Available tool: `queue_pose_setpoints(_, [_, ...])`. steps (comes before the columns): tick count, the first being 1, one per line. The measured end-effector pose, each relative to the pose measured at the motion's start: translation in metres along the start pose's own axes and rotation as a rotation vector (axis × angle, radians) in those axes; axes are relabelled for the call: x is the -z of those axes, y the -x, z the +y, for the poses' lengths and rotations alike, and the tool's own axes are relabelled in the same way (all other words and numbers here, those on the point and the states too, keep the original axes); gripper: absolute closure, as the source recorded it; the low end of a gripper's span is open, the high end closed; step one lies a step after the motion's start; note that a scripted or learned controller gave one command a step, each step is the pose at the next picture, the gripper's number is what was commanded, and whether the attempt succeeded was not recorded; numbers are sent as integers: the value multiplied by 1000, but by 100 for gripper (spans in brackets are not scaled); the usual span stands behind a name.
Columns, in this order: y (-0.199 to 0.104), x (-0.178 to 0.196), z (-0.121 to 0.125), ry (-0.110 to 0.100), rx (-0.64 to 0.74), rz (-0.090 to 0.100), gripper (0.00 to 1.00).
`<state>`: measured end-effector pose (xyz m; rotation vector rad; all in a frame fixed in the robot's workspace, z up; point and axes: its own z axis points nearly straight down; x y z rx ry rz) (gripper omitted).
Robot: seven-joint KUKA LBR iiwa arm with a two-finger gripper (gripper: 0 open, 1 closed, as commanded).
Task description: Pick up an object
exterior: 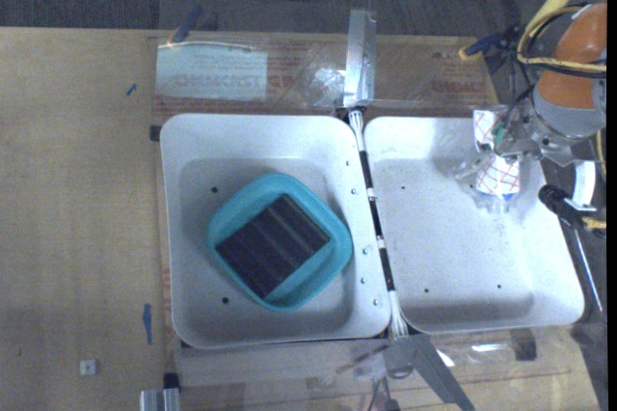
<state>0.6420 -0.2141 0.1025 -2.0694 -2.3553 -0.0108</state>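
arm over the right bin's far right corner, a crumpled checked wrapper just beneath it.

whether the fingers of the gripper (508,141) are apart or together cannot be told; they are lost against the wrist hardware and the crumpled white wrapper with a red grid (497,173) that sits right under them, at the upper right of the right bin (463,284). it is unclear if the wrapper is actually between the fingers or only touching the bin wall. above it the orange band (576,47) and grey arm come in from the right, with yellow cable looping over. well apart, the left bin (193,158) holds a teal square container (328,231) with a dark ridged block (272,245) resting inside it, tilted diagonally.
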Motion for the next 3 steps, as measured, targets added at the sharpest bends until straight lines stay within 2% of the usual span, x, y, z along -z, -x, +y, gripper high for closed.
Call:
queue_pose_setpoints(1, [-12, -12, 0, 3, 38, -14, 0])
queue_pose_setpoints(2, [-11, -1, 0, 4, 38, -16, 100])
queue_pose_setpoints(3, [-79, 54, -8, -3, 45, -8, 100])
